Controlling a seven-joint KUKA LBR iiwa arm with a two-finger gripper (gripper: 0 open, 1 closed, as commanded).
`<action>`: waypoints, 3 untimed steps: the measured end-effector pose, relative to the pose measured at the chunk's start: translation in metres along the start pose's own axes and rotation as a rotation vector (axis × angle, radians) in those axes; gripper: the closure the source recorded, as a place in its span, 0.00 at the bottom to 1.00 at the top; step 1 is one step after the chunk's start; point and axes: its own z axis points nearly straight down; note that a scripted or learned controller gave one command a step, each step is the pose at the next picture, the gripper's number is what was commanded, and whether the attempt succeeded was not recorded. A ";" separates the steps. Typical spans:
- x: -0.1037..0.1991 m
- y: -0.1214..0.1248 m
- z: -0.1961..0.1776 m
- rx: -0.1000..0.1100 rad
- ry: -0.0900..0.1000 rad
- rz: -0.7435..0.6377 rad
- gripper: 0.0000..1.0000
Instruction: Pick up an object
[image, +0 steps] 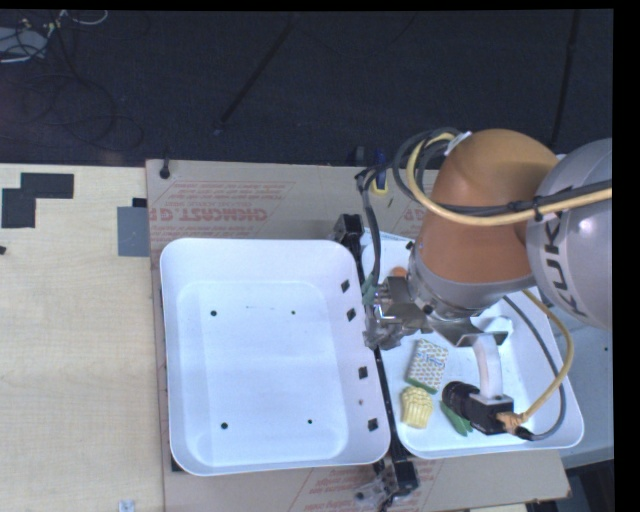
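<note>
Grey arm over right bin (480, 447), gripper (385, 318) low by its left wall, grip state: can't tell. Yellow corn-like piece (417, 406) just beside speckled pad (428, 365).

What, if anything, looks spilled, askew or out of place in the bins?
Nothing stands out. The yellow corn piece and the patterned pale block lie inside the right bin; the left bin sits square beside it. The gripper hangs near the right bin's left wall.
</note>
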 end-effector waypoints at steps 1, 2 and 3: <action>0.058 -0.016 -0.047 -0.015 0.001 0.000 1.00; -0.012 -0.018 -0.222 -0.032 0.000 0.012 1.00; -0.040 -0.018 -0.076 0.003 -0.004 0.011 1.00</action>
